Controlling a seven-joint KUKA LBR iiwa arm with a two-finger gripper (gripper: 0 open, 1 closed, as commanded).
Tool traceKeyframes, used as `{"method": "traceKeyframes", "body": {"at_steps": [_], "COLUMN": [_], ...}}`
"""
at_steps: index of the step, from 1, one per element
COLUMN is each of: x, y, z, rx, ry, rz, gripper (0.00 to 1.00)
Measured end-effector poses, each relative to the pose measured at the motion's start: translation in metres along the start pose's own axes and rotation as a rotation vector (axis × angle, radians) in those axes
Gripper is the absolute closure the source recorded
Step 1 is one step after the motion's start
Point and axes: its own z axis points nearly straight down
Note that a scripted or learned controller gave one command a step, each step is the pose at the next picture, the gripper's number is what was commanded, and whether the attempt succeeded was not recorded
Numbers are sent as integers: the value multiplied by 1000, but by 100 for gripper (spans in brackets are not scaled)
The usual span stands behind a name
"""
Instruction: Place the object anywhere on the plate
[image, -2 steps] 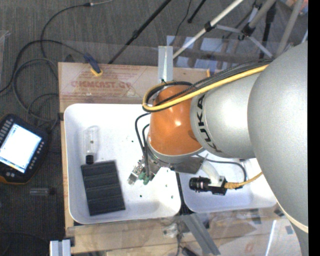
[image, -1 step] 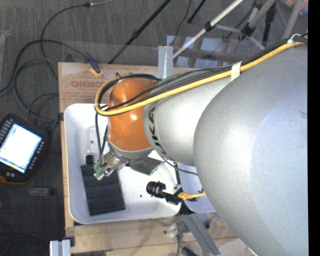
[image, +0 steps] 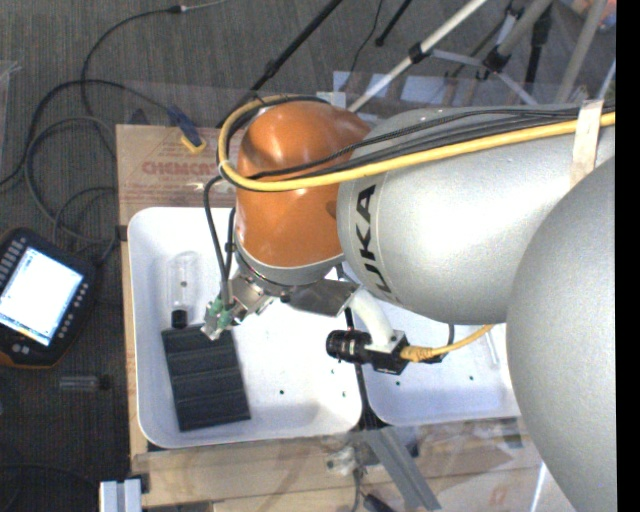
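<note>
The jaws (image: 216, 322) sit low in the left bin (image: 145, 300), right at the top edge of the black ribbed plate (image: 205, 378), and honestly I can't tell if they're open or closed, the tip is too small and half buried under the orange wrist (image: 285, 195). There's a bit of green at the tip but I can't say what it is, or whether it's something being carried.

Just up and left of the tip lies a clear bottle with a dark cap (image: 182, 285), on its side on the white floor of the bin, cap end pointing toward the plate and sitting just beside the plate's top left corner. If that's the object, it's near the plate but not on it, so I'd call the job not done yet.

The plate lies flat in the lower left of the bin, slightly angled. The arm's grey body covers most of the right bin (image: 440, 400), which makes sense since it reaches in from that side. A small black camera (image: 350, 346) hangs off the arm over the gap between the 2 bins
</note>
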Motion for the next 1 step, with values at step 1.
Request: {"method": "traceKeyframes", "body": {"at_steps": [1], "x": [5], "y": [3], "z": [43], "rx": [2], "ry": [1], "rz": [-306], "gripper": [100]}}
